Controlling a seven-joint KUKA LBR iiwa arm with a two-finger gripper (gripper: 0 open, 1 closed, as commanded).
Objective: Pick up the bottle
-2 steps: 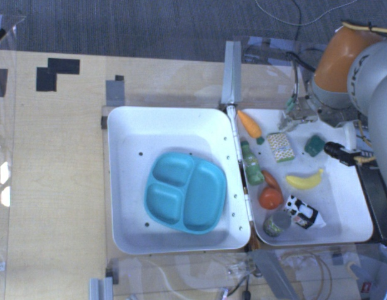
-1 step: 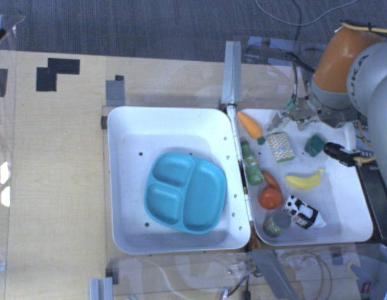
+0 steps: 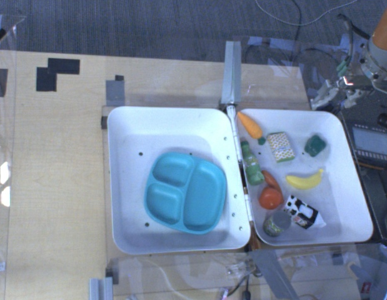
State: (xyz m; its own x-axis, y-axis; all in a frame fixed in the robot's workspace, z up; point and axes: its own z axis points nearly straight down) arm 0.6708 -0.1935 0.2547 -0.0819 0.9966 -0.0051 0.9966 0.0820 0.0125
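Right bin (image 3: 343, 167) holds bottle (image 3: 250, 165), far from gripper (image 3: 343, 83)

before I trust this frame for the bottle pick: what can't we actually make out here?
- Gripper: at the top right edge of the camera view, small among cables; finger state unreadable.
- Arm: cut off by the frame's right edge.
- Green bottle: lies against the right bin's left wall; too small to read its cap or label.
- Grey cup: contents blurred.
- Black-and-white toy: too small to identify.
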